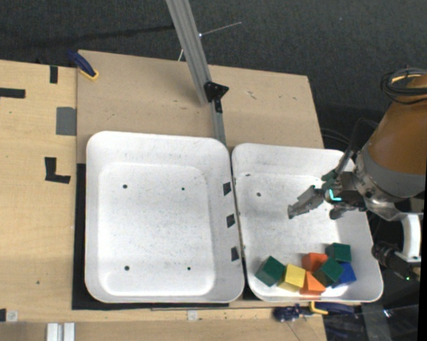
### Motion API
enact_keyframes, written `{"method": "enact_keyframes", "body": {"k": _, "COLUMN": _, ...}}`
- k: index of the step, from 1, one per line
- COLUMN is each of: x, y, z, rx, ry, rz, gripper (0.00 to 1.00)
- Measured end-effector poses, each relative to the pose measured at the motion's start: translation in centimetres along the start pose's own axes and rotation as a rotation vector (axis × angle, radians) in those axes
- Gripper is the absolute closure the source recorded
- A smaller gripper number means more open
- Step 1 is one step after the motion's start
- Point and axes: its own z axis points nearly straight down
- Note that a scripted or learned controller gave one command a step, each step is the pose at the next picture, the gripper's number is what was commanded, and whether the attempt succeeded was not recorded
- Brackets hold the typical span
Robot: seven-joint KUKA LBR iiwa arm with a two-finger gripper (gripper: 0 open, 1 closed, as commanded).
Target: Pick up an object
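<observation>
Several small blocks lie clustered in the near right corner of the right bin (271,166): a green block (269,270), a yellow block (293,277), an orange block (312,283), a red-orange block (312,261), two more green ones (338,251) and a blue block (347,274). My gripper (317,210) hangs over the middle of the right bin, above and behind the cluster. It is open, its fingers spread, with nothing between them. The grey arm with its orange band (407,135) reaches in from the right.
The left bin (92,151) sits beside the right one with clips along the shared edge. A slanted metal pole (196,46) rises behind the bins. A blue-and-yellow clamp (298,312) sits at the right bin's front edge.
</observation>
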Motion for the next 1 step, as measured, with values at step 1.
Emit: {"method": "enact_keyframes", "body": {"k": 1, "x": -0.02, "y": 0.06, "z": -0.17, "rx": -0.003, "ry": 0.000, "rz": -0.001, "gripper": 0.00}}
